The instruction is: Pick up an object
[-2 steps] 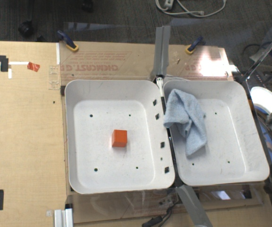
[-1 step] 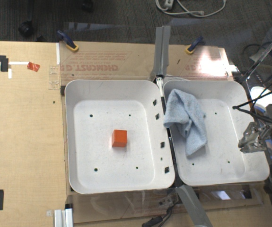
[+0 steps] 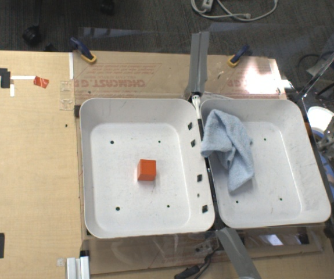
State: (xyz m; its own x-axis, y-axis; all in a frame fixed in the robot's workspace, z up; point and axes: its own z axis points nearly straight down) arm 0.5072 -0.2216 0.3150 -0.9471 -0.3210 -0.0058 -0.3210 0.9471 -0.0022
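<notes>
A small orange-red block (image 3: pixel 146 170) rests near the middle of the left white bin (image 3: pixel 97 214). A crumpled light blue cloth (image 3: pixel 232 147) lies in the right white bin (image 3: pixel 306 208), bunched against its left wall and trailing toward the middle.
A grey divider post (image 3: pixel 199 63) stands behind the seam between the bins, and another grey bar (image 3: pixel 236 251) runs out from the front. Two clamps (image 3: pixel 84 50) hold the cardboard behind the bins. Cables and gear crowd the right edge (image 3: pixel 329 127).
</notes>
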